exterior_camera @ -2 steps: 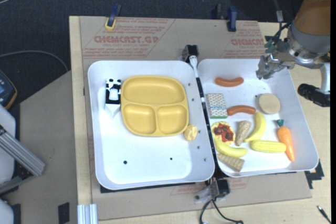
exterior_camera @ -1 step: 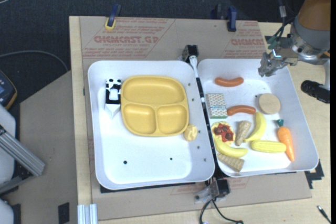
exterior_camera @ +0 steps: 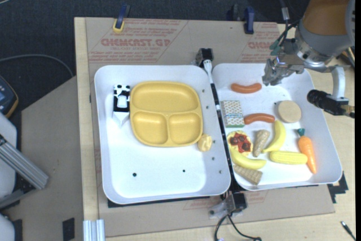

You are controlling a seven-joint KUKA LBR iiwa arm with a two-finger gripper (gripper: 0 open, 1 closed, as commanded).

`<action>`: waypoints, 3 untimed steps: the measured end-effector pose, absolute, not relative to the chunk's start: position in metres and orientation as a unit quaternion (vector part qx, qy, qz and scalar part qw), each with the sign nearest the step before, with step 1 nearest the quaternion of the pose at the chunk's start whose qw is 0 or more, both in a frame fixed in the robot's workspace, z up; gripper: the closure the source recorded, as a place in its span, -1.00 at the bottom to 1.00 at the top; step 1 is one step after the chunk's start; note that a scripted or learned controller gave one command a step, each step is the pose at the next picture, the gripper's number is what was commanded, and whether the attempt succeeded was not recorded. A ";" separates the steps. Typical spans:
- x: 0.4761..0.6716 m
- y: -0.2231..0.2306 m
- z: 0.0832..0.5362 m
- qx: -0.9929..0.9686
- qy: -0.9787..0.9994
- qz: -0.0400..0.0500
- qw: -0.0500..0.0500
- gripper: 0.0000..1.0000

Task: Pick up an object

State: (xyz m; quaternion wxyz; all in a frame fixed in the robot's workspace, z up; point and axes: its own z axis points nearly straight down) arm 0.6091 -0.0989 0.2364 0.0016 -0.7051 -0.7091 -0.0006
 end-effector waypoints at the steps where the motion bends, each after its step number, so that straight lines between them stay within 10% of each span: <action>1: 0.606 -0.050 0.237 -0.705 -0.709 0.000 0.002 1.00; 3: 0.562 0.050 0.219 -0.706 -0.709 0.001 0.003 1.00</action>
